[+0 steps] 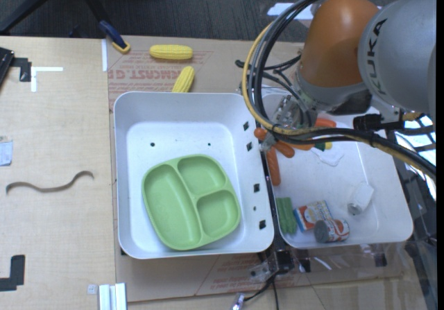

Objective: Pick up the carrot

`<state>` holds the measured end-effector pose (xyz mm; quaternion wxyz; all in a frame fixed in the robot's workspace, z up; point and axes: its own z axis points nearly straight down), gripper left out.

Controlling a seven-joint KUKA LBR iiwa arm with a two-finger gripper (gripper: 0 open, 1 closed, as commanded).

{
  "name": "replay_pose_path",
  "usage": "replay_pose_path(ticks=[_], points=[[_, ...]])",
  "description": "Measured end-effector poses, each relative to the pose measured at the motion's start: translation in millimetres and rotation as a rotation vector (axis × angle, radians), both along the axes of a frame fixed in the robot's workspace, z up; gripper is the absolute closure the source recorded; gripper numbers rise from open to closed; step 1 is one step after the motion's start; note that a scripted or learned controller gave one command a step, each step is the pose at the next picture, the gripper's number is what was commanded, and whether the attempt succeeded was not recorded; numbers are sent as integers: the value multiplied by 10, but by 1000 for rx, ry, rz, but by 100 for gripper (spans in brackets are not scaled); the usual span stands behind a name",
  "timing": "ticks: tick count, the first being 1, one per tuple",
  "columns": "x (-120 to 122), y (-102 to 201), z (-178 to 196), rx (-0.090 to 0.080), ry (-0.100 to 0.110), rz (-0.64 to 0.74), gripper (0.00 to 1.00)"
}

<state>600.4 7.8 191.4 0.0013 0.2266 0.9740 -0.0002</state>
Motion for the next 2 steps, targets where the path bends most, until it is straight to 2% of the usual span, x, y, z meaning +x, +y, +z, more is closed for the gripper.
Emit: replay_pose_path(ticks=[1,2], points=[[448,476,411,-2,-2,-137,100],[-699,428,168,-1,4,-413,100]])
